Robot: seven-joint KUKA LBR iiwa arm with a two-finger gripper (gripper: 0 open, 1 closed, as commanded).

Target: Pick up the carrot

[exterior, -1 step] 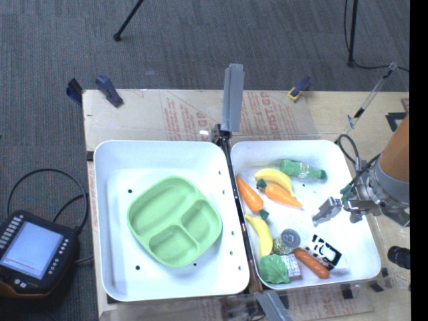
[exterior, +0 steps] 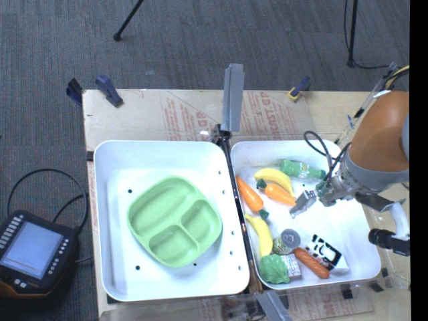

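- Tablet (exterior: 33,256): on the floor well left of the left bin, a cable looping up from it.
- Table (exterior: 167,116): brown board carrying both bins, blue clamps (exterior: 107,91) at its far left edge.
- Left bin (exterior: 110,172): white and shallow, holding a light green divided plate (exterior: 174,221) that lies flat near its middle.
- Right bin (exterior: 364,246): white, just beside the left bin, the two sharing a dark centre divider.
- Carrot (exterior: 249,194): orange, lying flat and slanted in the right bin, close to its left wall and just left of the upper banana.
- Upper banana (exterior: 274,177): yellow, in the right bin's far half, touching an orange pepper (exterior: 279,193) below it; a green bottle (exterior: 301,169) lies just beyond.
- Lower banana (exterior: 261,233): yellow, near the left wall, below the carrot.
- Near end of the right bin: a green leafy toy (exterior: 273,268), a round can (exterior: 289,239), a second orange vegetable (exterior: 311,263) and a black-and-white card (exterior: 326,251).
- Hand (exterior: 302,203): over the middle of the right bin, right of the pepper and apart from the carrot; its two fingers stand parted with nothing between them.
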